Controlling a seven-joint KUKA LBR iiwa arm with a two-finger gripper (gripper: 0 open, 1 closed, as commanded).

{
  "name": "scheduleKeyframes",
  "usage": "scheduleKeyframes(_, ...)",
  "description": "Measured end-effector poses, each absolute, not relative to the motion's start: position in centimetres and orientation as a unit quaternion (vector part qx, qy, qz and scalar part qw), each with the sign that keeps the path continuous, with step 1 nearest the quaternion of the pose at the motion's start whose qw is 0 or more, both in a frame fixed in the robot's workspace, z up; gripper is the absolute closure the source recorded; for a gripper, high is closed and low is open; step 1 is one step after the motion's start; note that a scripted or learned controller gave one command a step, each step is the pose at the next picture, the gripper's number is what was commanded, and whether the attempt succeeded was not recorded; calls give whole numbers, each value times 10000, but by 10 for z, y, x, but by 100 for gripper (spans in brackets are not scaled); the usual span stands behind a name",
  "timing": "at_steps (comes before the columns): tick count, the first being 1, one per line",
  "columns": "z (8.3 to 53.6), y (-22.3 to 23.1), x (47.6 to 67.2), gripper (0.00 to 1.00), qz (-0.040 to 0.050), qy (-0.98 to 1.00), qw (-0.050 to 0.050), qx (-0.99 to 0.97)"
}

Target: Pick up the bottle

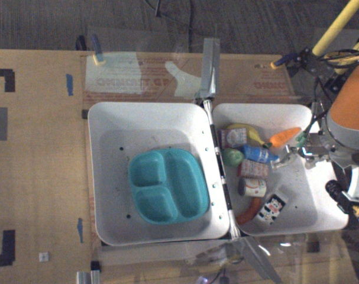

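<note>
Where the right bin [321,218] holds clutter: blue bottle [257,154] just left of end effector [284,158]; its opening unclear.

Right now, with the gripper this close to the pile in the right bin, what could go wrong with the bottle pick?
1. The blue bottle lies tightly among a green ball, a carton and a banana; closing fingers may catch a neighbour instead.
2. The gripper comes in beside the carrot and could knock it.
3. The bottle lies on its side, so it might roll or slip from a pinch.
</note>
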State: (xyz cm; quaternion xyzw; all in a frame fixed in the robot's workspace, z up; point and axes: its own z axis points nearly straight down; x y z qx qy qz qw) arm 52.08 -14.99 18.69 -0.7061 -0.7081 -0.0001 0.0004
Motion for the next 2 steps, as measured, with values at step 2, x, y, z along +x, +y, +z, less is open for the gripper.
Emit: scheduleKeyframes(2,292,-131,574,0,-6,-7626,-16,-6469)
